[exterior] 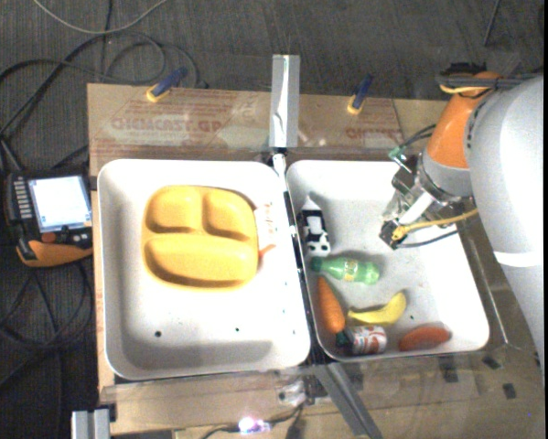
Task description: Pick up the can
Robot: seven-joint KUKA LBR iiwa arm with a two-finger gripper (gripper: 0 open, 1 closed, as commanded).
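Arm (507, 167): entered from the right, held over the right bin's upper right.

Left bin (118, 337): a yellow divided tray (200, 236) is contained.

Right bin (438, 282): the clutter is gathered along the left and near walls.

Gripper (394, 233): nothing is seen between its tips; how wide it stands cannot be told.

Banana (379, 310), carrot (329, 305), green bottle (347, 270): grouped just above the can.

Can (363, 340): laid on its side at the near wall, beside the carrot's tip.

Step judged: approach, grasp not yet made. Next called for: travel down-left, descent onto the can without striking its neighbours.
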